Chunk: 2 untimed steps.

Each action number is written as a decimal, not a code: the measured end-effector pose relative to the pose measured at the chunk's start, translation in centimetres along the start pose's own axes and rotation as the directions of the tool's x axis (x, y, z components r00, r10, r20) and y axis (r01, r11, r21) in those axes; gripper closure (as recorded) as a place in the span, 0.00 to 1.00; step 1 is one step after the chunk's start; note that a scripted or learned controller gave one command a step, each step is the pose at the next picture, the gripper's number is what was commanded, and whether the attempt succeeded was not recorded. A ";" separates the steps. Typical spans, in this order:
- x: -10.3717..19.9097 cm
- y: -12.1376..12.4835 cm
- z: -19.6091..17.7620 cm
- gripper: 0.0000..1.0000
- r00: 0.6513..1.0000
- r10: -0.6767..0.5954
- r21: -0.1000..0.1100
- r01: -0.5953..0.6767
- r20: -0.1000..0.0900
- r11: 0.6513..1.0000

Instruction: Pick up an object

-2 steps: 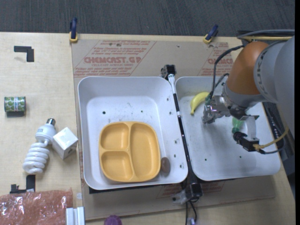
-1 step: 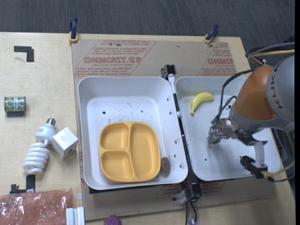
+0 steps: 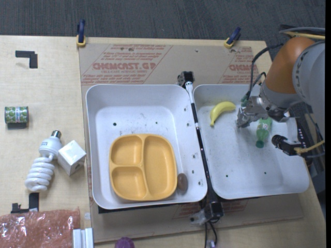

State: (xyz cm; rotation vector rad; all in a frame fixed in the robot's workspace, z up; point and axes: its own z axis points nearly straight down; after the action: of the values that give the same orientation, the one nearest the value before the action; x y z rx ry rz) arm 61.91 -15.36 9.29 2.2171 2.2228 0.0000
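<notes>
**Banana and green bottle wait in the right bin, nothing lifted yet**

Banana [image 3: 222,111] or green bottle [image 3: 262,132]: those are your two candidates, and both lie on the floor of the right bin [image 3: 248,182]. You have the arm [image 3: 295,71] reaching in over that bin's upper right part, with the gripper [image 3: 247,115] low between the two: the banana lies just to its left, the bottle just to its lower right.

Going down in size, the surface [image 3: 46,87] carries the two white bins side by side. The left bin [image 3: 134,102] holds a yellow divided plate [image 3: 143,166], with a small brown object [image 3: 182,182] against the plate's lower right edge. Off to the far left, outside the bins, you can see a spiral light bulb [image 3: 42,165], a small white cube [image 3: 72,156] beside it, and a little green can [image 3: 16,115].

As for progress, judge it as the approach stage: the arm is in the bin and near the objects, but the pick itself is not yet done and the lift remains.

You cannot tell from this slant how far apart the jaws stand; the metal parts blur together. Nothing is visibly held between them, and contact with either object can't be made out.
</notes>
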 end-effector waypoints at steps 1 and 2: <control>3.9 4.0 0.0 0.00 1.000 0.000 0.000 0.000 0.000 1.000; 6.1 -1.4 0.0 0.00 1.000 0.004 0.002 -0.004 -0.001 1.000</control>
State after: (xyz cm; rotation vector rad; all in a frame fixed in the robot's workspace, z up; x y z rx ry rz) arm 60.47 -9.22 9.24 2.2230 2.2196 -0.0008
